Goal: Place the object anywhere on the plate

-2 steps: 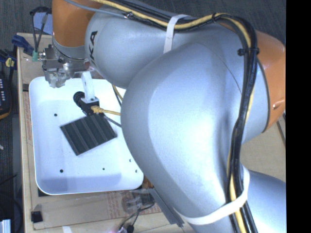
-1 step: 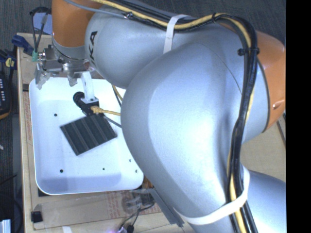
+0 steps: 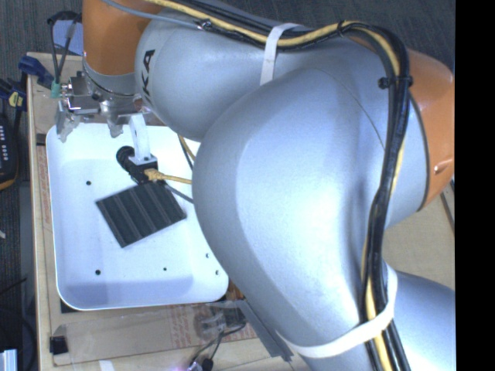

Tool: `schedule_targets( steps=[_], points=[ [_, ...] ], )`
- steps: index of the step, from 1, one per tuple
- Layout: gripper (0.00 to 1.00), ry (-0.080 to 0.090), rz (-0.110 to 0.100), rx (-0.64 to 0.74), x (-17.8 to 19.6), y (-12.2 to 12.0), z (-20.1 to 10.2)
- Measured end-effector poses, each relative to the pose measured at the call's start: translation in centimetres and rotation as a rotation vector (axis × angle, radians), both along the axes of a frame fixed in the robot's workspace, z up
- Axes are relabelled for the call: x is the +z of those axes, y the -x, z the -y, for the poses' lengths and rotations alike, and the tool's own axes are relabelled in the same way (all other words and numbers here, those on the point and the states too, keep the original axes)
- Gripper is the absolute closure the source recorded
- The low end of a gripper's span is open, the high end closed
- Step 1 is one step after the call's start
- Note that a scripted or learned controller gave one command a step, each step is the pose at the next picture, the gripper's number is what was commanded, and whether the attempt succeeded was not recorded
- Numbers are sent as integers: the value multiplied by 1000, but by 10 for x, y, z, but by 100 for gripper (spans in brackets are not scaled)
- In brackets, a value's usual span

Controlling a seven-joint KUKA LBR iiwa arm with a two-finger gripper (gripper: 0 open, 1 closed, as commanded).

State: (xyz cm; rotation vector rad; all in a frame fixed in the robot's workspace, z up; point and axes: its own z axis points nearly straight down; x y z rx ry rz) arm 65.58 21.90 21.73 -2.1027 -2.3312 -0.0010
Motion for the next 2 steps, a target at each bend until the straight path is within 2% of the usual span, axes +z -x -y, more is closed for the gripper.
schedule_targets(
  steps=[1,2],
  points=[
    [100,-2,-1,6,10,0,-2],
    [100,-4,-2,13,19,1,-4]
  ],
)
